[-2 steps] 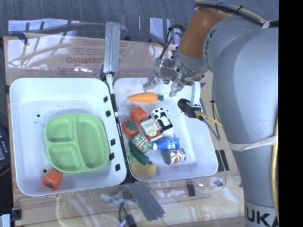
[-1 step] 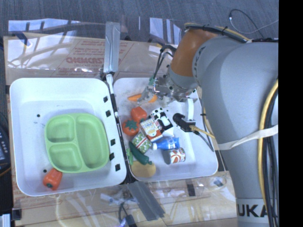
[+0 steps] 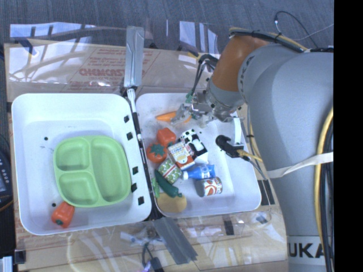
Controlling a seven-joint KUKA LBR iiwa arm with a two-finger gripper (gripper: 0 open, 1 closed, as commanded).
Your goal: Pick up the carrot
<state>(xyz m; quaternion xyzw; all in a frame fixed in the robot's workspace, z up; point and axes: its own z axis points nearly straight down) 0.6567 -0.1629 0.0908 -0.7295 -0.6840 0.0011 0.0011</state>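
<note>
Reaching in from the right, the big grey arm [image 3: 283, 95] with its orange band [image 3: 235, 61] hangs over the right bin [image 3: 249, 191]. Its pincer [image 3: 190, 111] is low, near the top of that bin. The carrot [image 3: 166, 117] lies just beside the pincer, on its left, flat on the white floor of the bin. The carrot is not between the pincer's tips. I cannot tell how the pincer is set, because it is small and blurry.

Below the carrot sits a pile of toy food. A red pepper [image 3: 166, 136] is near the carrot. A tomato [image 3: 156, 152] is next to the bin's left wall. A black and white carton [image 3: 194, 141] and a little red and white box [image 3: 181, 154] sit in the middle. A green box [image 3: 169, 171], a blue packet [image 3: 202, 171] and a can [image 3: 210, 187] are lower down. A yellow thing [image 3: 172, 203] lies at the bottom edge.

On the counter, the left bin [image 3: 28, 112] has a green tray [image 3: 92, 170] with three parts. An orange-red toy [image 3: 63, 214] lies in the bottom left corner, just beside the tray.
</note>
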